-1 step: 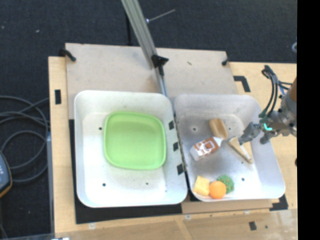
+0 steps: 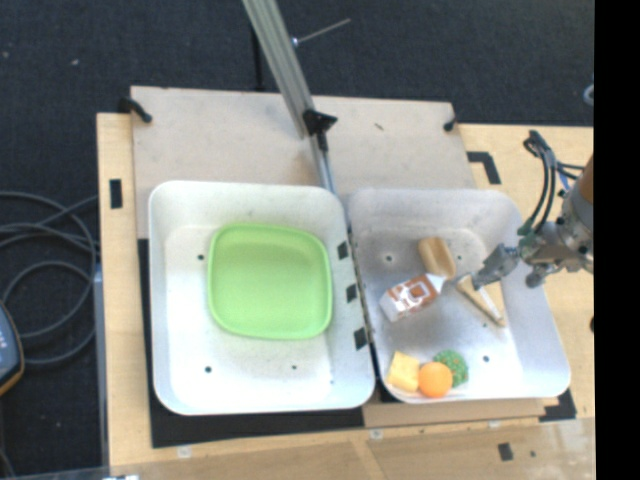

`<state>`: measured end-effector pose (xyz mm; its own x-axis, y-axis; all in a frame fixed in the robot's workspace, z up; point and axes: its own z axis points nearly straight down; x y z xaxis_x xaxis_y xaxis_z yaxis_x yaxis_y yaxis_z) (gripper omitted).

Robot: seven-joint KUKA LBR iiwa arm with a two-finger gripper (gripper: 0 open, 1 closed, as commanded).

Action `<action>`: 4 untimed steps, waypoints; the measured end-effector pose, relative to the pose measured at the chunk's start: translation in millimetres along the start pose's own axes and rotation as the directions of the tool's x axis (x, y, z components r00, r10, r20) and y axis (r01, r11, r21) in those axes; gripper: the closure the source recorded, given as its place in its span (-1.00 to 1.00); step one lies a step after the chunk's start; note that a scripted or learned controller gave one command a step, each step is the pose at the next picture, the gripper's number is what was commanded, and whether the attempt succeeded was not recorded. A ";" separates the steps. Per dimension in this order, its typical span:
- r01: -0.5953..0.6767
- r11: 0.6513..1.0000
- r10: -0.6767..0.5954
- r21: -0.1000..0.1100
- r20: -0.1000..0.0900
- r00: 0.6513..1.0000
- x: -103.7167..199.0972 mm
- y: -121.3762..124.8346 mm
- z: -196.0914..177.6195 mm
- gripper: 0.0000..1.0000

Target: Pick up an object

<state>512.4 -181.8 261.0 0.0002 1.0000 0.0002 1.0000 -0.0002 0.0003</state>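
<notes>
The gripper [image 2: 492, 268], fingers' state impossible to tell, hangs over the right bin [image 2: 530, 368] just above a pale wooden stick [image 2: 484, 304]. Nearby lie a bread roll [image 2: 436, 255], a brown carton [image 2: 411, 295], and toy fruit. A green plate [image 2: 270, 281] sits in the left bin [image 2: 175, 298].

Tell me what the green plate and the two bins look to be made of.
Green plate: likely plastic, an even light green with a soft matte look and rounded corners. Left bin and right bin: probably thin moulded plastic, white and slightly speckled or scuffed, with rounded rims. The material cannot be confirmed from above.
</notes>
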 end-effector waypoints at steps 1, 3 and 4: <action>0.000 1.000 0.000 0.003 0.000 1.000 -1.3 3.0 42.2 -1.00; -0.001 1.000 0.001 0.004 0.000 1.000 -5.4 3.3 154.8 -1.00; -0.001 1.000 0.001 -0.002 0.000 1.000 -5.6 5.0 141.8 1.00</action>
<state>517.5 -187.4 119.1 0.0015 1.0000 -0.0003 1.0000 -0.0015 0.0018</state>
